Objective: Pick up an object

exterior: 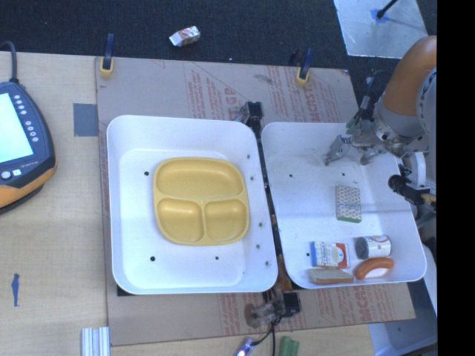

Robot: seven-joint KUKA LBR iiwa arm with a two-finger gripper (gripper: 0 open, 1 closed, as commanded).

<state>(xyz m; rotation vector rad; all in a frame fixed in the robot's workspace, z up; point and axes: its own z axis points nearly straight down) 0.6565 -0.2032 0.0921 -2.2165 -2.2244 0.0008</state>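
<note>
Five small objects lie untouched in the right bin (297, 199): a sponge (347, 202) at centre right, the others along its lower edge. Gripper (349, 148), upper right, hangs fingers spread and grasping nothing; the pick appears not yet begun.

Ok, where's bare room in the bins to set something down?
Left bin: only the margin around the yellow tray. Right bin: open floor at centre-left, between the gripper and the sponge. Crowded near corner: carton, can, sausage, bread.
</note>
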